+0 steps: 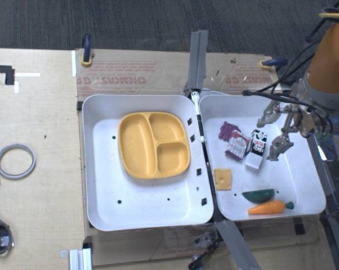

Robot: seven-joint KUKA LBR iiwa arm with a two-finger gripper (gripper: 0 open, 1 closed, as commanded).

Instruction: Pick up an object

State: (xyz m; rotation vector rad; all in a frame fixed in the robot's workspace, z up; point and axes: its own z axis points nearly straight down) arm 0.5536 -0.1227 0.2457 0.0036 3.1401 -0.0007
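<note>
An orange plastic carrot [267, 208] and a dark green vegetable [258, 195] lie nearest in the right white bin [304, 193]; farther back, the tool [273, 135] hangs empty, fingers spread, beside a small white milk carton [257, 149] — approach step; next, descend and close.

Left shallow white bin [96, 167]: a yellow three-compartment plastic plate [154, 144] takes the upper middle; open floor runs along the left wall and the whole front.

Right shallow white bin [310, 198]: clutter at centre, namely a purple toy [230, 131], a small red-and-white packet [236, 147], a black-and-white carton [257, 148]. Front strip holds a square yellow cheese slice [223, 179], a dark green piece [259, 195], an orange carrot [268, 208]. Free floor between carton and green piece. The end effector [282, 133] hangs over the right side.
</note>
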